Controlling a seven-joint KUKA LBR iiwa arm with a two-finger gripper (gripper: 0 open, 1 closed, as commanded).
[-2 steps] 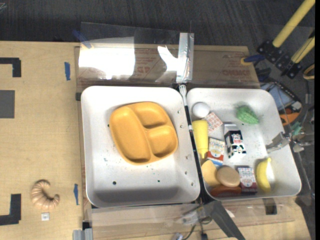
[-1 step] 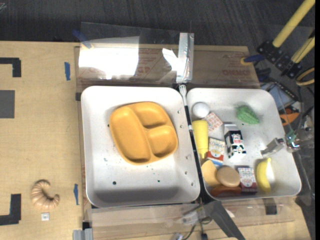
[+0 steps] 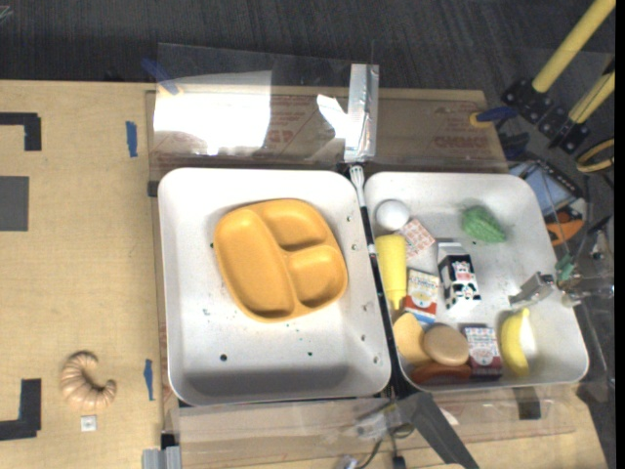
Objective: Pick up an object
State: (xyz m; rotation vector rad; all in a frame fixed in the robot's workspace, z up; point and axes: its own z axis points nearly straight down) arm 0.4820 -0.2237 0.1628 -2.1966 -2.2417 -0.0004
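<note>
Gripper (image 3: 543,283) sits at the right bin's (image 3: 532,195) right edge; can't tell its state. Banana (image 3: 516,341) lies just below it near the bottom-right corner, long axis along that edge. Small carton (image 3: 483,349) crowds the banana's left side, cow-print box (image 3: 457,276) further up-left.

Bright overhead light, soft focus throughout.
Hard glare whitens the clear sheet (image 3: 220,115) behind the bins; the left bin (image 3: 186,262) looks slightly washed out, with soft shadow along its near wall. Small labels blur, perhaps from low resolution.
</note>
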